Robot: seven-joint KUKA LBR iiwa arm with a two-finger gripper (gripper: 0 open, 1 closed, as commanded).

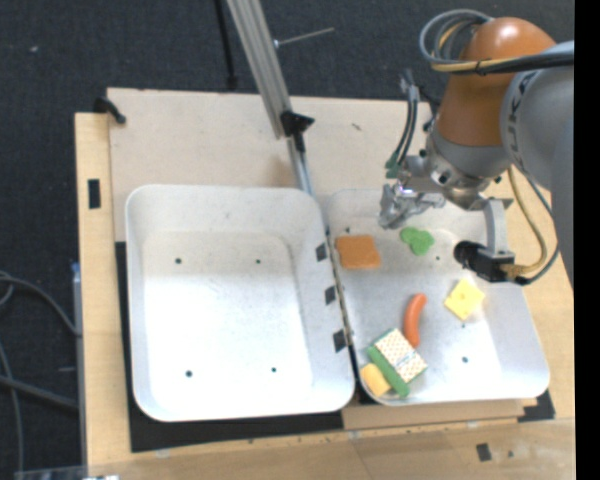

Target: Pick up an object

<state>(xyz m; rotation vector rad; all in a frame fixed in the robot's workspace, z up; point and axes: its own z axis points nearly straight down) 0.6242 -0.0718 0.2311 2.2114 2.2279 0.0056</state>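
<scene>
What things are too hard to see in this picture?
- Gripper, camera view: too small and blurred to tell whether it is open.
- Small green object: blurred, so its kind is unclear.
- Yellow piece at the right bin's front: partly covered by the patterned green-edged block.

Right bin [510, 368], contents:
- orange block [358, 253], flat, upper left of the bin, near the dividing wall
- green piece [417, 239], small, rounded, just right of the block
- yellow block [465, 299], tilted, right of centre
- orange-red carrot shape [413, 319], slim, nearly upright in frame, centre
- patterned green-edged box [398, 358], lower left, touching a yellow-and-green item [379, 380] at the corner
</scene>
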